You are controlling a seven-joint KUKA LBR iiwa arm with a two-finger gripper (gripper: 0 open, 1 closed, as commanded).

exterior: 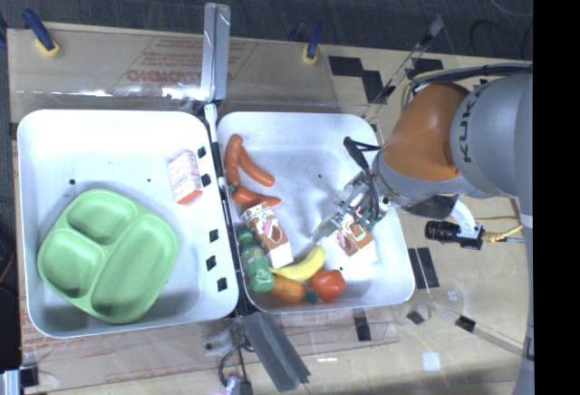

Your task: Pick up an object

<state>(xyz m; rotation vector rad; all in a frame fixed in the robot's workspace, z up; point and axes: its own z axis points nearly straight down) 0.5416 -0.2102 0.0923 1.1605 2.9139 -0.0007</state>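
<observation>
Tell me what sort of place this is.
Probably a robotics lab bench for grasping trials: a robot arm reaches over two white bins, toy food like a banana lies inside, and clamps pin the board.

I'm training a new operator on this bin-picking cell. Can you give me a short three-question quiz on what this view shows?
1. True or false: the green divided plate lies in the left bin.
2. Which lies nearest the gripper? A) the banana B) the small carton C) the sausage
3. Fill in: the tomato sits in the ___ bin.

Key: 1 true; 2 B; 3 right.
</observation>
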